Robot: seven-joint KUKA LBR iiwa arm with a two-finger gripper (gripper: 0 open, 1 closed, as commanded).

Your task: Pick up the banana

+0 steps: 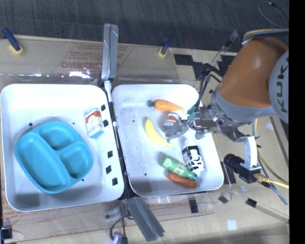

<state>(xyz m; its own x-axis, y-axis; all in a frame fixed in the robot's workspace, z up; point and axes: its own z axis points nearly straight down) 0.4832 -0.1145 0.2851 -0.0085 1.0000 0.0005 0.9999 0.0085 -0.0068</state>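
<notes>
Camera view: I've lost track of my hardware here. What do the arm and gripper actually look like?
The arm is bulky and rounded, with a broad orange band above a grey wrist section and part of a dark letter mark on its pale shell at the right. The gripper is a small grey metal assembly with dark fittings. Thin dark cables loop along the wrist.

Light falls evenly from above, bright enough that the 2 white bins (pixel 56 187) read almost blown out along their rims and floors. Shadows are soft and short: a faint grey one lies beneath the blue divided plate (pixel 53 156), and the arm (pixel 254 80) dims the right bin's (pixel 134 161) right side. A clear sheet behind the bins gives pale glare. The dark floor at the top shows coarse grain. Focus is moderate overall; small labels stay unreadable, and edges look slightly soft.
</notes>
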